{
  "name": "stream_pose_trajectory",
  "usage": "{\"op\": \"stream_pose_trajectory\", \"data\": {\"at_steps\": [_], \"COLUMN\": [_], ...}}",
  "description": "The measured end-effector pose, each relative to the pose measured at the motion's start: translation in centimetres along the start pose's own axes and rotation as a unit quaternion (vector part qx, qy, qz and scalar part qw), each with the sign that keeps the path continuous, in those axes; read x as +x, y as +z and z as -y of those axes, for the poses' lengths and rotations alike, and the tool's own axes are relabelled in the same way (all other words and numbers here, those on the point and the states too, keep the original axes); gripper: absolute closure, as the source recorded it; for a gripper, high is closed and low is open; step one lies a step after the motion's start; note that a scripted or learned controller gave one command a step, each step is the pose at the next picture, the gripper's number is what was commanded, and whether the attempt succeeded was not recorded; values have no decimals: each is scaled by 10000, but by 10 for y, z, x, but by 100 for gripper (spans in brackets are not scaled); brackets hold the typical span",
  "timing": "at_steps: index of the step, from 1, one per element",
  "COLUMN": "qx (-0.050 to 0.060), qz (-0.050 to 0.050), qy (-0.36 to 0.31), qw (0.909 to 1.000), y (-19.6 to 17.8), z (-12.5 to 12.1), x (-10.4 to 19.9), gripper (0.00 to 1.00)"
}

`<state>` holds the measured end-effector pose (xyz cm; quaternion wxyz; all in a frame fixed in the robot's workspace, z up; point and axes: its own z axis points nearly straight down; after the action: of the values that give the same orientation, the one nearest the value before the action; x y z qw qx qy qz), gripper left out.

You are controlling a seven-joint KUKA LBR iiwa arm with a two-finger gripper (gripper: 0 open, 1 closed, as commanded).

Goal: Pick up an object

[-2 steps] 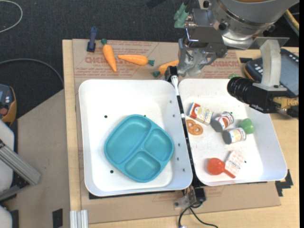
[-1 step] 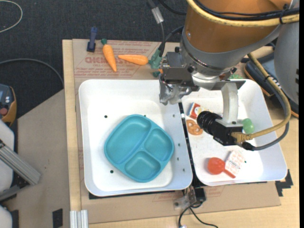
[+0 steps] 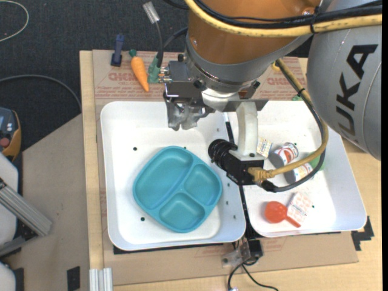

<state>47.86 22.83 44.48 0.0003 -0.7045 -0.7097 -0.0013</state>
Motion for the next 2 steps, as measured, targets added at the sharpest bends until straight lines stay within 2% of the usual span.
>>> {"op": "stream_pose_trajectory", "data": {"at_steps": [1,2], "qx": [67,-46], "qz": [40,-2], "qy": [45,53], "qw": [10000,10000], "y": [114,38], "z": [1,-57], "x": [-4,-20], "gripper": [100,100]}}
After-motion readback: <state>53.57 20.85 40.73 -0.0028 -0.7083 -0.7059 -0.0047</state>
